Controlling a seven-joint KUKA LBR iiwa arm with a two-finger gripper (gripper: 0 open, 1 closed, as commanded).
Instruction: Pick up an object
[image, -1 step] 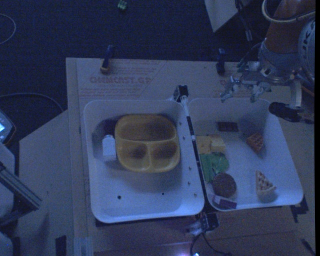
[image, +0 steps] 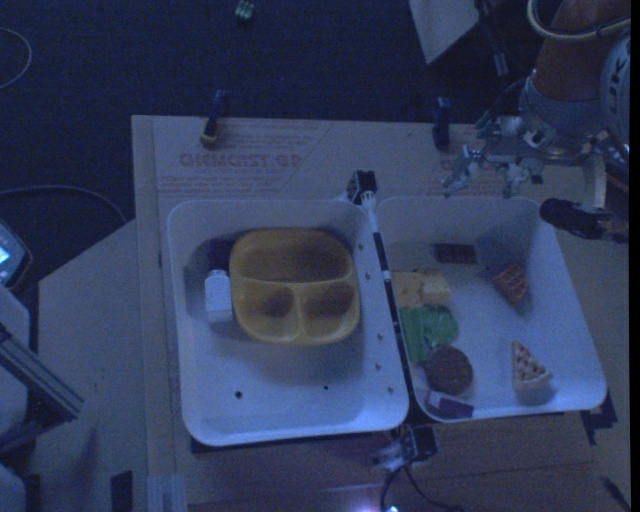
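Note:
My gripper (image: 493, 172) hangs above the far rim of the right bin (image: 570, 330), its two fingers apart with nothing between them. Below it in that bin lie a dark brown bar (image: 455, 253), a grey piece (image: 496, 250) and an orange waffle (image: 510, 284). Nearer the divider sit a yellow cheese block (image: 421, 289), a green leafy piece (image: 430, 328), a round brown patty (image: 449, 369) and a purple piece (image: 452, 406). A pizza slice (image: 527, 365) lies at the front right.
The left bin (image: 200, 400) holds a yellow divided plate (image: 293, 286) with a small white bottle (image: 217, 295) at its left. A ridge between the bins (image: 385, 290) separates them. The bench edge and dark floor lie to the left.

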